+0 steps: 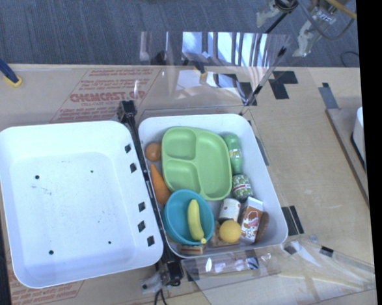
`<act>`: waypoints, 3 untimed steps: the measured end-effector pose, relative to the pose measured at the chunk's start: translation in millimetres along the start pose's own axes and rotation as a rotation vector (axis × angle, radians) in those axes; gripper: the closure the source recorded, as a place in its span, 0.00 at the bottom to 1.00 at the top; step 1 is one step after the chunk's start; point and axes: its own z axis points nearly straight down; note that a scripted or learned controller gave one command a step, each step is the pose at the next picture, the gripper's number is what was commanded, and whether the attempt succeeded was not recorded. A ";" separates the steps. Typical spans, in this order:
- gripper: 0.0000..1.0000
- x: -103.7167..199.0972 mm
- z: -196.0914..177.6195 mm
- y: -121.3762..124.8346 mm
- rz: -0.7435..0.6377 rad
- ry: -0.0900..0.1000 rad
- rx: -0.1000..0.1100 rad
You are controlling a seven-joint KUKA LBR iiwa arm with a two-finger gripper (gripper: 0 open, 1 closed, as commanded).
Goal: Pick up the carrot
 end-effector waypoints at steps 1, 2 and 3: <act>0.00 -23.4 40.6 4.9 0.217 -0.007 0.006; 0.00 -18.4 71.7 -15.4 0.348 -0.006 0.005; 0.00 -18.1 76.6 -42.2 0.176 -0.003 0.010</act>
